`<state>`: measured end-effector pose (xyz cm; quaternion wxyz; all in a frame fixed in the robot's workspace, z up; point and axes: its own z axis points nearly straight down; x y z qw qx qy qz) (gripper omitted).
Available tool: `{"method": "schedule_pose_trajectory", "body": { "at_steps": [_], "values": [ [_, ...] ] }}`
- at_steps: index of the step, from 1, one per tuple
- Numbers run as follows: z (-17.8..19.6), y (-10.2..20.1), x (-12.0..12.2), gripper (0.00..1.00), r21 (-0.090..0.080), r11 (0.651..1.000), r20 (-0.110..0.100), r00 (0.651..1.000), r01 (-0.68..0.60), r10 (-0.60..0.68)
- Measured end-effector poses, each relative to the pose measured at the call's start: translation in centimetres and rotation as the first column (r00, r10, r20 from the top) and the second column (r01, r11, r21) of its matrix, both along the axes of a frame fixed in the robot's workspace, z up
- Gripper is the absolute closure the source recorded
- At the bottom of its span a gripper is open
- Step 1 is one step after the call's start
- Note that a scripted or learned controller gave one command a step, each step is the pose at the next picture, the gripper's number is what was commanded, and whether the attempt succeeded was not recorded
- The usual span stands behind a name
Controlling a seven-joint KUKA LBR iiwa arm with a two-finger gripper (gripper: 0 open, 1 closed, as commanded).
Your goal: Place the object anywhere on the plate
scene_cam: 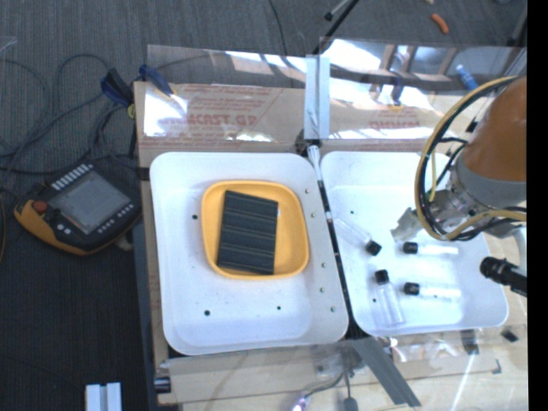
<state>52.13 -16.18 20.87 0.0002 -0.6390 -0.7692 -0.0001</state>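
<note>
At the lower edge of the frame the bench front showed bare metal framing, and just above it sat the two shallow white bins side by side. In the right bin, toward the lower right of the frame, lay several clear vials with black caps: one near the bin's front, one beside it, one further up, and one toward the bin's left wall. In the left bin, at the centre of the frame, stood a yellow plate, and a dark ribbed rectangular object lay flat on the middle of it, well inside the rim. At the right edge of the frame the arm hung over the right bin, cables looped about its wrist; its gripper was dim against the white bin, and whether the claw stood apart or together could not be told. Further up, a clear panel and cardboard backed the bins, and a teach pendant lay on the dark carpet at the left.
</note>
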Motion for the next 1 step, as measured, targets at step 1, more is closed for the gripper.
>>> {"method": "schedule_pose_trajectory", "body": {
  "at_steps": [1],
  "values": [
    [0.0, 0.0, 0.0, 0.0, 0.0, 1.0, 0.0, 1.0, 0.0, 0.0]
  ]
}}
